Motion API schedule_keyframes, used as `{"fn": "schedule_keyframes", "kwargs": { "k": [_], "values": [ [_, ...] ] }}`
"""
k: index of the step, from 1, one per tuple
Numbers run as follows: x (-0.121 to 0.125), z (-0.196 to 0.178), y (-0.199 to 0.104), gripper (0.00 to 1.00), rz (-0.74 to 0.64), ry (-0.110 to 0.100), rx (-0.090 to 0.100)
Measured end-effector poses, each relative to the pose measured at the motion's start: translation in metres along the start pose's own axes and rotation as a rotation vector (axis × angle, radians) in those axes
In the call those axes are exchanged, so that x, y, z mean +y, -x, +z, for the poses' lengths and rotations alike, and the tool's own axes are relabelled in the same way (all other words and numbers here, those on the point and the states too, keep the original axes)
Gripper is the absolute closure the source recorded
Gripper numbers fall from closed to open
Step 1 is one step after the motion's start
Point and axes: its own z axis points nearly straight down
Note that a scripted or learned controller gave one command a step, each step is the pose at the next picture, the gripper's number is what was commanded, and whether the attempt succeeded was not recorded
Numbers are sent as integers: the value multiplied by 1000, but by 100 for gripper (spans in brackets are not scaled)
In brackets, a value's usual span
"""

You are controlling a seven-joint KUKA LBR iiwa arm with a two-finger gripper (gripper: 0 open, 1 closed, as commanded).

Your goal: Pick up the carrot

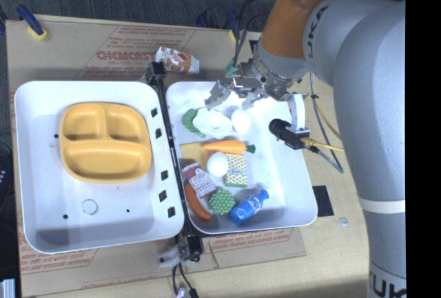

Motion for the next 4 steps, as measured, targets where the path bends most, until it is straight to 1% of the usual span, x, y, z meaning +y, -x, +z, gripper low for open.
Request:
{"fn": "schedule_keyframes", "kwargs": {
  "k": [1, 2, 3, 4],
  "values": [
    [-34, 114, 18, 0, -189, 0, 0],
    [-95, 114, 23, 0, -414, 1, 0],
    [-94, 104, 23, 100, -418, 1, 1],
    [-73, -59, -17, 100, -147, 3, -1]
  ]
}}
